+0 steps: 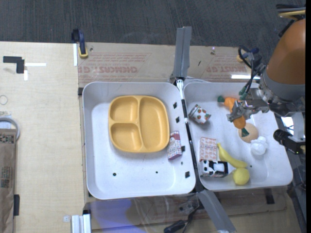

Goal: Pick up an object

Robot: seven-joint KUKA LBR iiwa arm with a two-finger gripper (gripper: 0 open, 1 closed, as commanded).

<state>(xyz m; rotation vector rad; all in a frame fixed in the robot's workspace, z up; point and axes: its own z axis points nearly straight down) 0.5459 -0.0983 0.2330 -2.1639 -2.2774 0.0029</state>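
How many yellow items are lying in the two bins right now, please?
3: the divided plate in the left bin, and the banana and the lemon in the right bin's front. The arm could be hiding more.

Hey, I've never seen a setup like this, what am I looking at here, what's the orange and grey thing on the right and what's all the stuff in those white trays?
One camera looks down at a slant on a bench. The grey and orange thing is a robot arm reaching in from the right; its gripper hangs over the right bin, near an orange toy. That bin also has a banana, a lemon, a cow-patterned toy and a small packet. The left bin has a yellow divided plate and a small wrapper. Whether anything is held is unclear.
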